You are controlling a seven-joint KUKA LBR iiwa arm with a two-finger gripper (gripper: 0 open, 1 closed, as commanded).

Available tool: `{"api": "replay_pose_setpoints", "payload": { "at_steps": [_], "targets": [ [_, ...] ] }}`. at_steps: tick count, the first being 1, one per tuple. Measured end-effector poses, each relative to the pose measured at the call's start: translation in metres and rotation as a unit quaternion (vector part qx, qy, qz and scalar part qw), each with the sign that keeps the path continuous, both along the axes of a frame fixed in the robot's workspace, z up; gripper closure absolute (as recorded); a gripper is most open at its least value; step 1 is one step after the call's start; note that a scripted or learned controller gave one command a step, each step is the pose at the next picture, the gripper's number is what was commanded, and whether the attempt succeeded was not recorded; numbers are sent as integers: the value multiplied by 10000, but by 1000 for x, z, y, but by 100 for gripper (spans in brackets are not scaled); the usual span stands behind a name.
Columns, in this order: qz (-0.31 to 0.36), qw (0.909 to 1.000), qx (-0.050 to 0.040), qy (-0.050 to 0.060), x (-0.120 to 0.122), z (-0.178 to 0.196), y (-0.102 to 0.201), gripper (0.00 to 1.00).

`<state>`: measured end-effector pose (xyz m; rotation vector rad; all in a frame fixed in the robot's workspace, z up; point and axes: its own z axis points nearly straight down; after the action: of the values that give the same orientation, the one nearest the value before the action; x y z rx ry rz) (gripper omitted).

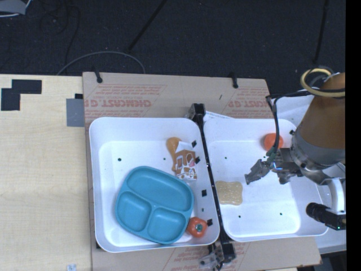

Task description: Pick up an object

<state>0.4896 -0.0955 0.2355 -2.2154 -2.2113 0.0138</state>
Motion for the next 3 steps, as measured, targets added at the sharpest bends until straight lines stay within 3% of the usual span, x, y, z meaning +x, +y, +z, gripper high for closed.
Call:
{"api": "replay_pose_setpoints", "payload": {
  "at_steps": [1,3],
  "targets": [
    [10,10000,-9,-64,2,6,0,0],
    [7,10000,4,-22,-9,-97,2,0]
  ]
}}
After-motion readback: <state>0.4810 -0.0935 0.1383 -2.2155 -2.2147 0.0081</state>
